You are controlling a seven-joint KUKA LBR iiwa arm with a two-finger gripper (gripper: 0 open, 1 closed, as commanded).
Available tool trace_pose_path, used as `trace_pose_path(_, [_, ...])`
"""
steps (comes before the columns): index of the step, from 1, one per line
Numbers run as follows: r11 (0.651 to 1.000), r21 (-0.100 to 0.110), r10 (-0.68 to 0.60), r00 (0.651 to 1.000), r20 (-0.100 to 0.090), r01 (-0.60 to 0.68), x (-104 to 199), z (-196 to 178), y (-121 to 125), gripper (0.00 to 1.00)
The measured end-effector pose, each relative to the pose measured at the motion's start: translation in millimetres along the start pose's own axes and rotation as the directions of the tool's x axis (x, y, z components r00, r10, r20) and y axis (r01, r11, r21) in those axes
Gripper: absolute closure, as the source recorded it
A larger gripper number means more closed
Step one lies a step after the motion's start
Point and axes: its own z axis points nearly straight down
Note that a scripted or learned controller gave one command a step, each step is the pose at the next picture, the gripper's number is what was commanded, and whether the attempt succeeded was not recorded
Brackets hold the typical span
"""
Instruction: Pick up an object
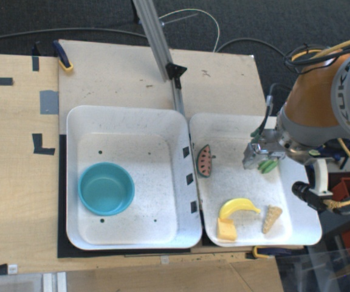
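Note:
My gripper [259, 156] hangs over the right bin [302, 233], near its right wall, on the grey arm with the orange band. A small green object [268, 166] lies right under the gripper's tip and is partly hidden by it; whether it is held or only touched is unclear. Further left in the same bin a watermelon slice [205, 160] lies by the dividing wall. At the front of the bin are a yellow banana [239, 207], an orange block [226, 230] and a tan cone [272, 218].
The left bin [78, 126] holds a blue bowl [106, 188] at its front left. A grey metal pole [157, 32] slants down to the bins' back edge. Cables trail behind the bench and beside the arm.

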Motion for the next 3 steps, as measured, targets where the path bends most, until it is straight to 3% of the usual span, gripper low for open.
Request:
trace_pose_path(1, [1.0,-0.001,-0.001,1.0,0.0,0.001,0.0,-51.9,1.4,1.0])
trace_pose_path(3, [1.0,0.006,-0.005,1.0,-0.001,0.005,88.6,-23.7,38.2,1.0])
